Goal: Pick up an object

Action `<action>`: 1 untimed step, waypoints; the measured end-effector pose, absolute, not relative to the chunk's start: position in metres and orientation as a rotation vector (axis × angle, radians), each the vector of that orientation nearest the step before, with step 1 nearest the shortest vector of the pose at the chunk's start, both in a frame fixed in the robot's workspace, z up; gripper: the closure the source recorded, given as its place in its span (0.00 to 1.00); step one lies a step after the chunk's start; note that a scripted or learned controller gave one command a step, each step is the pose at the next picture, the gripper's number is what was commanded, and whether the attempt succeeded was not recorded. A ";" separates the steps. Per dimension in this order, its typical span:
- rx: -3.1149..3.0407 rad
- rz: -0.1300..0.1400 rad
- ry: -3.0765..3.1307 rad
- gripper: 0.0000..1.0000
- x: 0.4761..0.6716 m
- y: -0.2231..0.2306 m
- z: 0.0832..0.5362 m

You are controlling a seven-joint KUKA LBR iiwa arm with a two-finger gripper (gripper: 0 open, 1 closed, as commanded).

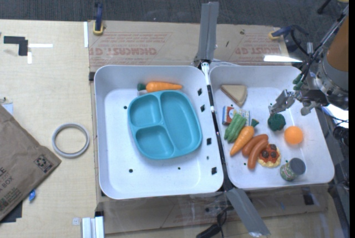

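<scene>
My gripper [293, 102] hangs over the right side of the right bin [244, 178], fingers spread open with nothing between them. Just below it lies a dark green broccoli-like piece [276, 121], and an orange ball [293, 135] sits beside that. Further left in the same bin are a tan wedge [234, 93], a small printed box [227, 115], green beans [237, 125], an orange carrot [242, 140], a red sausage [255, 150], a small pizza piece [269, 157] and a tin can [292, 169].
The left bin [111, 176] bears a blue divided plate [164, 123] and a carrot [159, 86] at its back. A tape ring [70, 139] and a cardboard box [19, 165] lie on the bench to the left. Clamps and cables stand behind the bins.
</scene>
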State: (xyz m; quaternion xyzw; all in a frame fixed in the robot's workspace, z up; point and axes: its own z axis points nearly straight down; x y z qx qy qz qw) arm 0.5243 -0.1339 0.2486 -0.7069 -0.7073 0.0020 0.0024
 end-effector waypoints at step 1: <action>-2.171 0.002 -2.267 0.00 0.556 -0.222 0.137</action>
